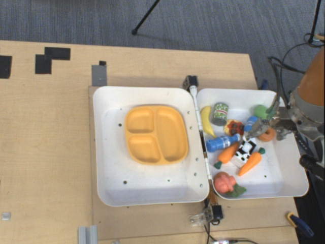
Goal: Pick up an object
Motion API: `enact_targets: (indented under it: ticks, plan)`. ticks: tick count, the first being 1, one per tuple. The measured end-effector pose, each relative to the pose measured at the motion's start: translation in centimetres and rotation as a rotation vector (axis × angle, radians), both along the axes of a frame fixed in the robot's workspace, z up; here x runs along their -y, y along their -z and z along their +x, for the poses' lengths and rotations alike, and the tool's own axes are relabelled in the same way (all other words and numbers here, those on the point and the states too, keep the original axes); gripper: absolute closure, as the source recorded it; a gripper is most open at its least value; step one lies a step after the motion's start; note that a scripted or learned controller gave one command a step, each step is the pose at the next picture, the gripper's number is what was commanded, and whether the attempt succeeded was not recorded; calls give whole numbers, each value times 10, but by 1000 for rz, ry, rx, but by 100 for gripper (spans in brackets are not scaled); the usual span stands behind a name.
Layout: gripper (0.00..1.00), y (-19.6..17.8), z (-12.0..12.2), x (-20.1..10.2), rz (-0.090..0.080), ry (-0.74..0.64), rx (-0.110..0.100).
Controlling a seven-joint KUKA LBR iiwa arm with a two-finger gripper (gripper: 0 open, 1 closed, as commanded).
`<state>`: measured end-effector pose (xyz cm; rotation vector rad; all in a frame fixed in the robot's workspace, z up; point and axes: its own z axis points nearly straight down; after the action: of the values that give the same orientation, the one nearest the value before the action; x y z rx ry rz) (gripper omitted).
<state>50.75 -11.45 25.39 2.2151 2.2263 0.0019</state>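
Note:
The right bin [290,186] holds several small toys: a yellow banana [205,121], a grey-green can [220,113], a blue bottle [221,143], two carrots [228,153] [249,163], a black-and-white cow figure [246,150] and a pink fruit [225,183] at the front. My gripper [265,126] hangs low over the bin's right half. It is beside a green piece [260,111] and right by a small orange round object [268,134]. The view does not show whether anything is held.
The left bin [109,187] holds a yellow divided plate [155,134]. A clamp [191,81] sits at the far end of the ridge between the bins. The grey arm with its orange band [311,88] comes in over the right bin's right rim. Cables lie at the bench's right.

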Motion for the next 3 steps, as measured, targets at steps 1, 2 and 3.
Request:
enact_targets:
  ticks: [1, 2, 3]
  plan:
    - [0, 67, 78, 73, -1, -19, -1]
    - [0, 168, 99, 19, -2, -353, 4]
    - [100, 156, 101, 19, -4, -352, 10]
